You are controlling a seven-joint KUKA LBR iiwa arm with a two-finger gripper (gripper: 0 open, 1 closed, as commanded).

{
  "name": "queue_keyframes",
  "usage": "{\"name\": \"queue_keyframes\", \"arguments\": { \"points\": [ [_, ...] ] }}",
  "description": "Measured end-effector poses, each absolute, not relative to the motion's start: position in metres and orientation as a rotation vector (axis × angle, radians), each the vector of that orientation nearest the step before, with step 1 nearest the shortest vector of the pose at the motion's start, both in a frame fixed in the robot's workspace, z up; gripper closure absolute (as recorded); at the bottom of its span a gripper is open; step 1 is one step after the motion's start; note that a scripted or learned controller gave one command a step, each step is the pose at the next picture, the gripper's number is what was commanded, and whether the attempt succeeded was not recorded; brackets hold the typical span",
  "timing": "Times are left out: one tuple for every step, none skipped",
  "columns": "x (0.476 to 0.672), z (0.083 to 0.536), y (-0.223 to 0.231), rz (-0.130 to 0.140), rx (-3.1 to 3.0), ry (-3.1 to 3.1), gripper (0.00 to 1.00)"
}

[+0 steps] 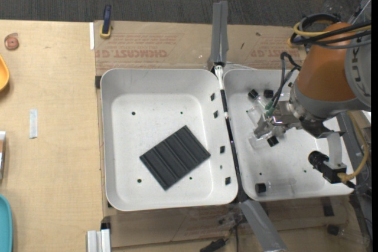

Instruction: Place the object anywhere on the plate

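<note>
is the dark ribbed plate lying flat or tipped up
Flat: the plate lies on the floor of the left bin, turned at an angle to the walls.

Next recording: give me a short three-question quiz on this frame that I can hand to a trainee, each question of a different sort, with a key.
1. True or false: the dark ribbed plate lies in the left bin.
2. Multiple choice: the pincer is over
A. the left bin
B. the right bin
C. the cardboard behind the bins
3. Fill in: the plate lies flat, turned at a ____ to the bin's walls.

Key: 1 true; 2 B; 3 slant.
</note>
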State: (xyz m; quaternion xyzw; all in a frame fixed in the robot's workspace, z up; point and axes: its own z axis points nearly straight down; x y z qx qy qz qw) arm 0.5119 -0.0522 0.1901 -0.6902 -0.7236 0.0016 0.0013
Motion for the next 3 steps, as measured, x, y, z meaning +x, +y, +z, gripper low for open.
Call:
{"name": "queue_keyframes", "arguments": {
  "points": [
    [0.544, 0.201, 0.031, 0.005, -2.025, -2.401, 1.00],
    [0.539, 0.190, 0.037, 0.005, -1.808, -2.566, 1.00],
    [0.492, 0.190, 0.049, 0.004, -1.390, -2.815, 1.00]
  ]
}}
